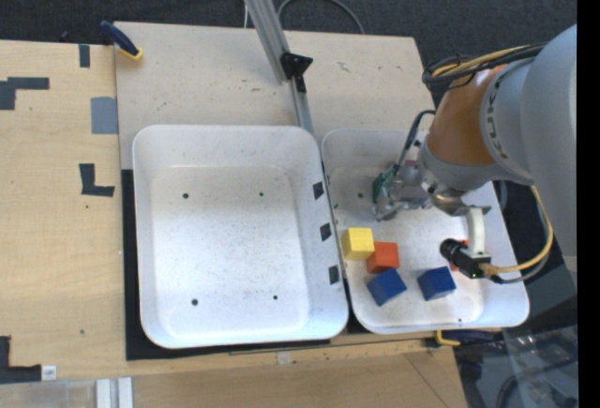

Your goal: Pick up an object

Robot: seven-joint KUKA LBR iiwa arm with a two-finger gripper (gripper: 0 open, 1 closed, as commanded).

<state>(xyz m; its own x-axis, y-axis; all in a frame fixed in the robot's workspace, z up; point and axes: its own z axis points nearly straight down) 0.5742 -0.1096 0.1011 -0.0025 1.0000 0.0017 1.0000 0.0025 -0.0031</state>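
In the right bin (356, 153) lie a yellow cube (357, 241), an orange cube (382, 256) touching it, and two blue cubes (385, 286) (436, 283) nearer the front. My gripper (384, 202) hangs low over the bin's middle, just behind and to the right of the yellow cube. A small green thing (385, 179) shows at the gripper's tip; whether it is held is unclear.
The left bin (150, 209) stands beside the right one, sharing a rim. A slanted metal pole (262, 3) rises behind the bins. My arm covers the right bin's back right part.
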